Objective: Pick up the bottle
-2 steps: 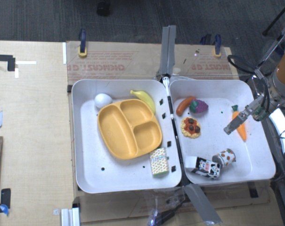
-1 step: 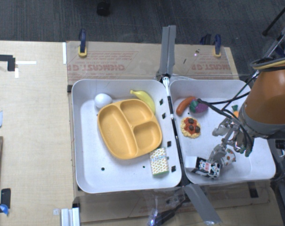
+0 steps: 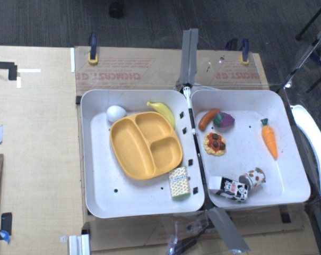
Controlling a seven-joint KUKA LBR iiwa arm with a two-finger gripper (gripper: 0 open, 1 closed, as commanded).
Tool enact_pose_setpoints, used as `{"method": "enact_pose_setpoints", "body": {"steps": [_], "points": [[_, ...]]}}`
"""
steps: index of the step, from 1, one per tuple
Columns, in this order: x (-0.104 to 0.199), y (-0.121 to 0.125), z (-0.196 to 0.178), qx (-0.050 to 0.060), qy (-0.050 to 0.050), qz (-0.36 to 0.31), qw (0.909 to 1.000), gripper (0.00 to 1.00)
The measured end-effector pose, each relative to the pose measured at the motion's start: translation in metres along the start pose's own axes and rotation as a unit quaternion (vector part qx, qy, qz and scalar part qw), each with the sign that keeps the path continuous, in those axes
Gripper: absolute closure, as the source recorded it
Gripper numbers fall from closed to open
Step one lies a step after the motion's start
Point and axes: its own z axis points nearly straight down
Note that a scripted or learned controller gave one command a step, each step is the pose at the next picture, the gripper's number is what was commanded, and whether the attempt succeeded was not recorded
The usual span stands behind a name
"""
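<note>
Two shallow white plastic bins with rounded corners sit side by side on brown cardboard over a pale wooden bench [image 3: 33,142].

The left bin [image 3: 96,195] holds:
- a yellow plate [image 3: 145,145], smooth matte plastic, with three compartments and rounded corners
- a smooth white egg [image 3: 116,112], touching the plate's far left rim
- a curved, glossy yellow banana [image 3: 163,112], against the plate's far right edge
- a small rectangular box [image 3: 180,183] with a green and yellow print, lying flat by the plate's near right corner

The right bin [image 3: 287,153] holds:
- an orange-red sausage [image 3: 208,118], smooth and tilted
- a lumpy purple toy with a green top [image 3: 224,120], touching the sausage
- a round, flat pizza toy [image 3: 215,143] with dark toppings
- a tapered orange carrot [image 3: 269,138] with a green tip, lying well apart on the right
- a black and white cow-print carton [image 3: 234,188], lying on its side near the front wall

The bottle [image 3: 254,177] is short and cylindrical, with a brown and white pattern. It lies on its side in the near right part of the right bin, touching or just beside the carton. Its finer label detail is too small to read.

Whether the gripper is apart or together cannot be told, and neither can the bottle's position relative to it.

Blue clamps [image 3: 92,47] hold the cardboard at the far edge.
</note>
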Motion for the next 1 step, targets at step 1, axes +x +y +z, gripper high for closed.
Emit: {"method": "enact_pose_setpoints", "body": {"steps": [1], "points": [[-0.0081, -0.0163, 0.1192, 0.000, 0.000, 0.071, 0.9975, 0.00]]}}
